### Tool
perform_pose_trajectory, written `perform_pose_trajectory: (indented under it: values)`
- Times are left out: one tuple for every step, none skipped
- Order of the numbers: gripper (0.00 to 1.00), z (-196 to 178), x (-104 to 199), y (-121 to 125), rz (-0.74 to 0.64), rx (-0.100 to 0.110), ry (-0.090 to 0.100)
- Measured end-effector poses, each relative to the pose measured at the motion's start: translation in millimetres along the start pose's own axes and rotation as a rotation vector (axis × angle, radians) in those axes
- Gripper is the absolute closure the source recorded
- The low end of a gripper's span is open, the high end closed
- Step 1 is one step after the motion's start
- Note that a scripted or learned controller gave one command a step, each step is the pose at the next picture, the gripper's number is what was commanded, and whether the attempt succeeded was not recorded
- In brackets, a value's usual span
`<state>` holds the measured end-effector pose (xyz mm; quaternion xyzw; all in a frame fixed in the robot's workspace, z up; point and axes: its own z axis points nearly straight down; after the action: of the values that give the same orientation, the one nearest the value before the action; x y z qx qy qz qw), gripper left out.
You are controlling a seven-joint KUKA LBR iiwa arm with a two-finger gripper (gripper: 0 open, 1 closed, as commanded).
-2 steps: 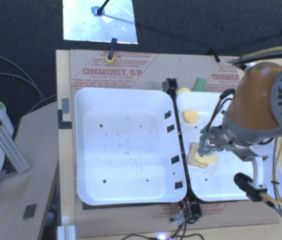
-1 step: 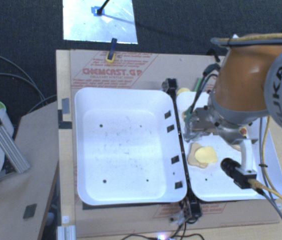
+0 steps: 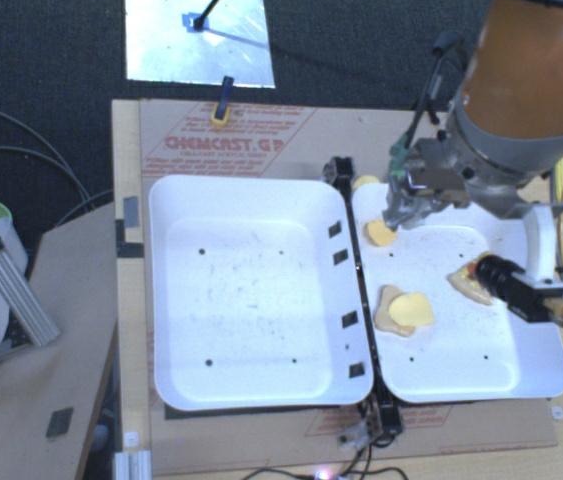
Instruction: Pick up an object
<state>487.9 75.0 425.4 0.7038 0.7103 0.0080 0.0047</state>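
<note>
**Robot gripper low over a yellow piece in the right bin**

A grey arm with an orange band reaches in from the right, and its gripper [image 3: 398, 215] hangs low in the far left corner of the right shallow white bin [image 3: 461, 368]. Whether the gripper is open or closed cannot be told. Just beside its tip lies a small rounded yellow piece [image 3: 380, 234] on the bin floor. A paler yellow piece [image 3: 366, 182] sits at the far rim. Nearer the front lies a yellow-and-tan lump [image 3: 404, 311], and to its right a tan piece [image 3: 464, 280]. The left shallow white bin [image 3: 251, 298] stands alongside on the bench [image 3: 231, 143].
</note>
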Motion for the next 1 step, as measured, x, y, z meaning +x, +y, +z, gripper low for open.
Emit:
perform_pose_trajectory:
  values:
    - [1.0,6.4,-3.3,-1.0,0.004,0.015,-0.004]
